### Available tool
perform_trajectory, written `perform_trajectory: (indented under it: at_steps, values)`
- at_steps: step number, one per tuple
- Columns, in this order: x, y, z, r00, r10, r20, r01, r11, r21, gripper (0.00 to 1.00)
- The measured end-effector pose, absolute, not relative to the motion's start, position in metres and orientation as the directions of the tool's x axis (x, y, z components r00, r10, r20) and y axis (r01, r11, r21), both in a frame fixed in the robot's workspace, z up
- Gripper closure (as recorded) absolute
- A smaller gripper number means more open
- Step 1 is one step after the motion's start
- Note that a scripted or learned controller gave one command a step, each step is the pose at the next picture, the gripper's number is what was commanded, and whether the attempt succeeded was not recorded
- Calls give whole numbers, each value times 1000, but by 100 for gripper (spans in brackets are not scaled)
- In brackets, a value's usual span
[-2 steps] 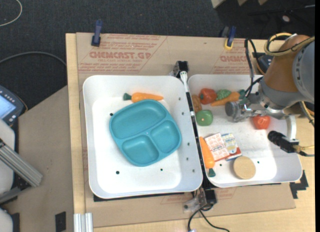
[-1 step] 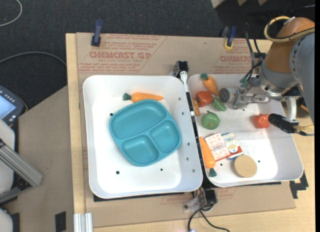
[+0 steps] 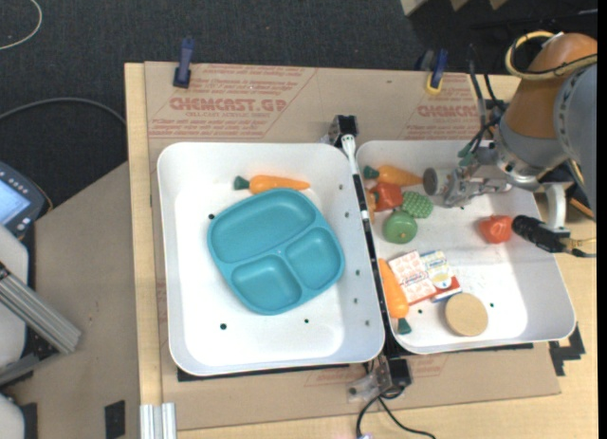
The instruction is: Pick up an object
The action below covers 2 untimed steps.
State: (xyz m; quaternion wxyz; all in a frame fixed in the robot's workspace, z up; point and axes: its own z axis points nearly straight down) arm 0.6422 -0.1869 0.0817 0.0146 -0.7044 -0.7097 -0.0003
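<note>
Metal end effector hangs low over the upper part of the right bin, its tip close to a green textured toy; whether it is clenched or released cannot be told, and nothing is seen gripped in it. The arm reaches in from the right, grey with an orange band. Just left of the tip lie an orange-yellow piece and a red piece, with a green apple below them. A red tomato sits right of the tip, apart from it. Lower in the bin are a small printed box, a carrot along the left wall, and a tan disc. The left bin holds a teal divided plate and another carrot touching its upper edge. Both bins rest on the table.
</note>
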Motion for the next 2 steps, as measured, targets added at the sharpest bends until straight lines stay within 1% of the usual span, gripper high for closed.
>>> perform_trajectory:
  at_steps: [2]
  values:
    - [643,-187,103,-8,1000,21,1000,8,-20,100]
